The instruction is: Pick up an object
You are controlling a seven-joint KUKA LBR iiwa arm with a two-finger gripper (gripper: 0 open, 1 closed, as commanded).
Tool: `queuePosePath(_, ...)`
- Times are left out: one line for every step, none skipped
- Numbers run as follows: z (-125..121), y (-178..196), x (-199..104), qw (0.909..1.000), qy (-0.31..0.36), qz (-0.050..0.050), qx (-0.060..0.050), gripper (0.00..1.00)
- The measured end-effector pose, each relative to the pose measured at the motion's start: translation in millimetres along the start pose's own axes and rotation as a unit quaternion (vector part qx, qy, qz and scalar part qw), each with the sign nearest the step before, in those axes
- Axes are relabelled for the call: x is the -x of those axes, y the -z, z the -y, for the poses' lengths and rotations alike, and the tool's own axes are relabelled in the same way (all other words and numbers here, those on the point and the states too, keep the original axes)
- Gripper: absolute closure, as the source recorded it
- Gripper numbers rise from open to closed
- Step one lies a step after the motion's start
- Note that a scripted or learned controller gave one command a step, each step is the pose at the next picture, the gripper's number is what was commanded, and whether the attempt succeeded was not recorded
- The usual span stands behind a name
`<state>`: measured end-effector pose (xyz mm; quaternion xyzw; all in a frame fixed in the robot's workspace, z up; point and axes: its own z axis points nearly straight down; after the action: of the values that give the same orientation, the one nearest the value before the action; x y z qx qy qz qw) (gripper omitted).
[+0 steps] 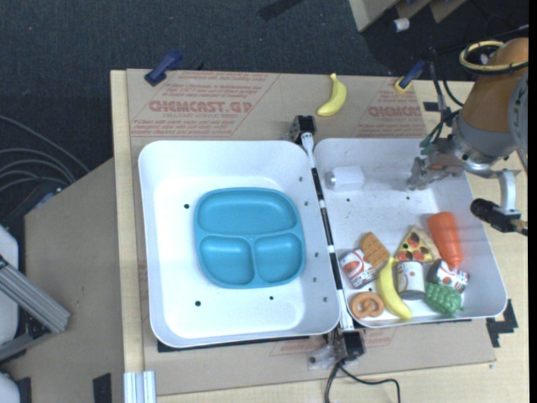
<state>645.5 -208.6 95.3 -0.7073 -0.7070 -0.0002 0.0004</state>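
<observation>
My gripper [422, 173] hangs over the far right part of the right bin [382, 156], below the grey and orange arm [491, 99]. Nothing shows under it but bare bin floor. A small white block [346, 176] lies to its left. Toward the bin's front lie an orange carrot [445, 235], a pizza slice [414, 246], a waffle cracker [375, 248], a red-and-white can [357, 268], a yellow banana [393, 290], a donut [367, 306], a second can [411, 280] and a green vegetable [442, 297].
The left bin [168, 183] holds a blue divided plate [248, 236]. Another yellow banana [333, 97] lies on the bench behind the bins. Blue clamps [163, 67] grip the bench's far edge. A black part of the arm [495, 215] overhangs the bin's right rim.
</observation>
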Motion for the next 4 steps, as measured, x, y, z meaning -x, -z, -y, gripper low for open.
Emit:
queuePosePath(0, 0, 0, 1.0, 0.0, 0.0, 0.0, 0.0)
queuePosePath(6, -9, 7, 1.0, 0.002, -0.004, 0.001, 0.0)
queuePosePath(16, -9, 9, 1.0, 0.003, -0.004, 0.001, 0.0)
queuePosePath(74, -10, 10, 1.0, 0.002, -0.004, -0.001, 0.0)
